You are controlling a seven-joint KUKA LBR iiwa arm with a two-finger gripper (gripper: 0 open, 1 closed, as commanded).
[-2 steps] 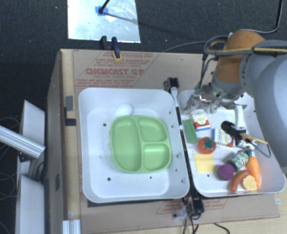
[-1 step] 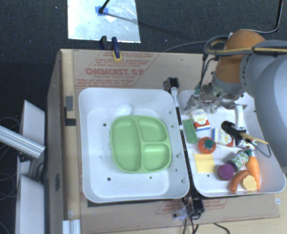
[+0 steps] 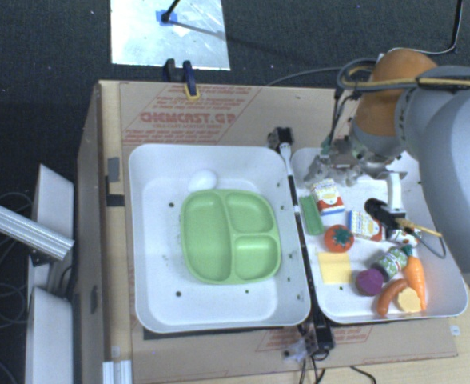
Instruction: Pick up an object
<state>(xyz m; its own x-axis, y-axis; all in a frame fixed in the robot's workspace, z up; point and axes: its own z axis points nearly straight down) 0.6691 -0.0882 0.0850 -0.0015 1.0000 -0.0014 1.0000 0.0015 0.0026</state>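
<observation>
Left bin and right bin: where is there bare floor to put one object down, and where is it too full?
The left bin has bare floor around the green divided plate, widest on its left and front sides. The right bin is crowded: milk carton, tomato, yellow block, purple piece and carrot fill its middle and front.
</observation>
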